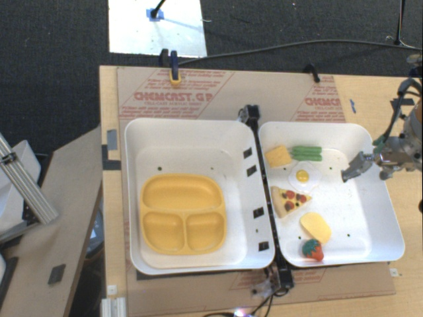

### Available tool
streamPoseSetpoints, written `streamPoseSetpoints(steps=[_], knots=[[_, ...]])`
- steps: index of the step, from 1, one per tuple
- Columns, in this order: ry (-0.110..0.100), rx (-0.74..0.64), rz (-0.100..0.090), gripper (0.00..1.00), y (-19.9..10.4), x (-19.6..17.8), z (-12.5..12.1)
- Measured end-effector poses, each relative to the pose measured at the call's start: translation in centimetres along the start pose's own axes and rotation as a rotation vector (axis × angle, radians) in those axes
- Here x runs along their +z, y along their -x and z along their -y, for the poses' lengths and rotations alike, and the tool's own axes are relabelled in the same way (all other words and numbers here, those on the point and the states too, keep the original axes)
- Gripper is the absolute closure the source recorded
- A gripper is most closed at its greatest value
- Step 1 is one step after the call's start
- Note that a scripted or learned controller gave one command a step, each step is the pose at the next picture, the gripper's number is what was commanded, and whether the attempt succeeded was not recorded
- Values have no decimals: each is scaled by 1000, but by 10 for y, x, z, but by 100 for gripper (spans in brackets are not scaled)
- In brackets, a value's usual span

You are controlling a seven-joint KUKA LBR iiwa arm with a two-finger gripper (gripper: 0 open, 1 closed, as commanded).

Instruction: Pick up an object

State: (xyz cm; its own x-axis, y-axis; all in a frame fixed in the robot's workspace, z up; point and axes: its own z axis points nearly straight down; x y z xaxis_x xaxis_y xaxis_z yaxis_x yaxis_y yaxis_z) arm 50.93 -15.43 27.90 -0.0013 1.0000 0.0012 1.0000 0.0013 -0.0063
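The gripper hangs over the right bin; whether it is open or closed I cannot tell. Left of it lie a fried egg, green beans and cheese; below-left, a pizza slice.

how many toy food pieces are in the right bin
6, none seem hidden: cheese slice and green beans at the back, fried egg mid, pizza slice below it, yellow chip and strawberry in front.

A robotics lab is showing here: a plywood counter is standing on dark carpet, clamps are pinning a protective sheet, and cables are trailing across the floor.
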Motion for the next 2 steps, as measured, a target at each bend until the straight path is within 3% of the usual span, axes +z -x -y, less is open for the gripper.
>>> streamPoseSetpoints(steps=[1, 2], knots=[[8, -2, 2, 0, 0, -4, -2], [4, 0, 1, 0, 0, 52, -12]])
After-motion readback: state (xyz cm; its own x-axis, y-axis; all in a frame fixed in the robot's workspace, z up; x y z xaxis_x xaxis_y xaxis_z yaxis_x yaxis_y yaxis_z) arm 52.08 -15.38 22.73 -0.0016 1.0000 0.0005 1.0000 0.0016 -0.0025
